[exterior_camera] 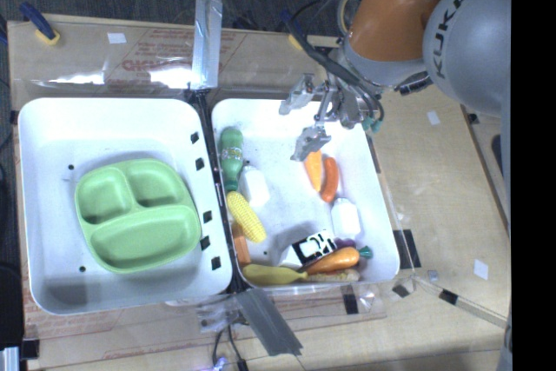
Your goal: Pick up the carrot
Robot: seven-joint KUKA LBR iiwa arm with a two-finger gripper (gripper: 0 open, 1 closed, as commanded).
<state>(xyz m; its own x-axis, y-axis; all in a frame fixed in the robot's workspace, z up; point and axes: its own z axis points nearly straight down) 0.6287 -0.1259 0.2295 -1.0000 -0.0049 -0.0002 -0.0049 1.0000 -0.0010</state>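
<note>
the light wooden table [452, 213] carries two shallow white bins side by side. the left bin [43, 187] and right bin [278, 122] touch along their inner walls.

Arm [469, 22] cropped at top and right, tool [326, 113] finger state unclear

You've got one fixed cam above the bench [434, 213], looking down at a slant; both white bins sit side by side in frame, left bin [35, 187] & right bin [382, 213]; arm [452, 22] enters from frame right.
</note>
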